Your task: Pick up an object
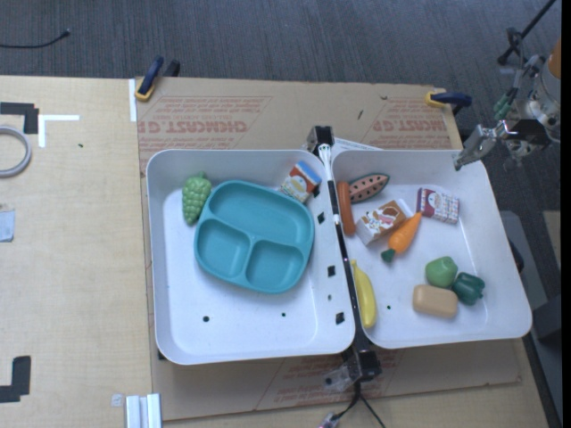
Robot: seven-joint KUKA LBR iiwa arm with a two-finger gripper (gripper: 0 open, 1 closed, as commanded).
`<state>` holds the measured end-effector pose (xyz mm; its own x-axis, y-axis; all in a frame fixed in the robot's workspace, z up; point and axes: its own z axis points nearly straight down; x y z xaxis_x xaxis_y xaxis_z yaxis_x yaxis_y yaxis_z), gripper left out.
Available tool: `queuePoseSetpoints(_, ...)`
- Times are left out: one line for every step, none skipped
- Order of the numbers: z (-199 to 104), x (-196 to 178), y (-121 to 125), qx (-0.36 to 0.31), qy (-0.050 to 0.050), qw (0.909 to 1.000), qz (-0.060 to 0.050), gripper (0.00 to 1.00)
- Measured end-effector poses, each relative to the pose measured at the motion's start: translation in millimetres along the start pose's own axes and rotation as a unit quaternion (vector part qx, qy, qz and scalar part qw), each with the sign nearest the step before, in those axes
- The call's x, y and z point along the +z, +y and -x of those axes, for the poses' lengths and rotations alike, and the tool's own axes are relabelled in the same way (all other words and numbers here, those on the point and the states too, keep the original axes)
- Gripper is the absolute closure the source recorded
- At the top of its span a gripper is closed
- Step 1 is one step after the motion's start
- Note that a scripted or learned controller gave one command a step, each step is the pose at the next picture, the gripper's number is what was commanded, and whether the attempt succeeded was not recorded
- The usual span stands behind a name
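Observation:
The right bin [500, 239] holds several toy foods: an orange carrot [406, 233], a small snack carton [381, 220], a red and white carton [438, 205], a green pepper [441, 271], a darker green piece [469, 285], a tan bun [434, 301], a yellow banana [365, 295], a reddish sausage [344, 208] and a brown spotted piece [368, 186]. My gripper [475, 146] hangs at the upper right, just outside the right bin's far right corner, apart from every object.
The left bin [169, 283] holds a teal divided plate [254, 236], green grapes [195, 197] and a small packet [299, 183]. Both bins rest on cardboard [214, 119] held by clamps [150, 78]. Cables [352, 395] lie by the near edge.

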<state>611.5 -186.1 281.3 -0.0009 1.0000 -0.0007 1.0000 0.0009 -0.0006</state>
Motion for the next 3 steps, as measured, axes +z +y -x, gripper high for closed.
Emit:
queuePoseSetpoints(-24, 157, -19, 0.002, 0.0, 1.0, 0.0, 0.0)
queuePoseSetpoints(26, 188, 28, 0.0, 0.003, 1.0, 0.001, 0.0)
queuePoseSetpoints(25, 177, 29, -0.002, 0.003, 1.0, 0.002, 1.0)
